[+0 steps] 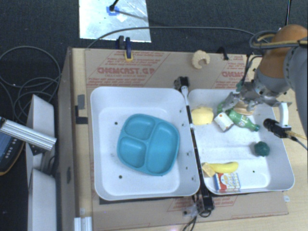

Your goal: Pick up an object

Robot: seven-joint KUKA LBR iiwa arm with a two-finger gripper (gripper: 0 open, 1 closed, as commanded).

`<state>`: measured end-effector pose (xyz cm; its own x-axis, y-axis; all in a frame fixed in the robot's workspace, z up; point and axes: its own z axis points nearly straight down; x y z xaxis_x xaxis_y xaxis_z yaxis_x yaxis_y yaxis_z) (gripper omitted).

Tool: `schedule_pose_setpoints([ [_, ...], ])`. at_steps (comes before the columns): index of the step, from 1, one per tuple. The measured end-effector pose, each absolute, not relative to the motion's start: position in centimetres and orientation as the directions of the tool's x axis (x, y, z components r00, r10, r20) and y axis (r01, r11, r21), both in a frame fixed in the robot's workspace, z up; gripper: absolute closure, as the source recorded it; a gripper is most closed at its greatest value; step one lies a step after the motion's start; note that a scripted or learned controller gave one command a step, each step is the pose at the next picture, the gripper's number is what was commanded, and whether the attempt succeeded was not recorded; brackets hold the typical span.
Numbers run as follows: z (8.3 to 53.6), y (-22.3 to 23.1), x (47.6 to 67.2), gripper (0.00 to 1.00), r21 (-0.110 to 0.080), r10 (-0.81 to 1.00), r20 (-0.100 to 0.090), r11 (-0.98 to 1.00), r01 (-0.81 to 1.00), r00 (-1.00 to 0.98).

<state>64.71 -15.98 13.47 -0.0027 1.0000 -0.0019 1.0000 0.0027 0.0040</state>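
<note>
Blue plastic, the divided plate [147, 144] lay alone in the left bin [103, 109], stiff but too broad to pinch. In the right bin [276, 177] I judged the yellow lump [202, 115] soft and the green bottle [243, 120] light, slick, best taken across its middle. My gripper [239, 101] hovered just above it; I could not tell its opening
</note>
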Motion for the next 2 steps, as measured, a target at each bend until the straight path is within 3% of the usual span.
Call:
schedule_pose_setpoints([
  [1, 10.24, -16.57, 64.43, 0.0, 0.008, 1.0, -0.003, 0.004, 1.0, -0.004],
  [2, 11.2, -16.56, 64.43, 1.0, 0.007, 1.0, -0.003, 0.007, 1.0, -0.007],
])
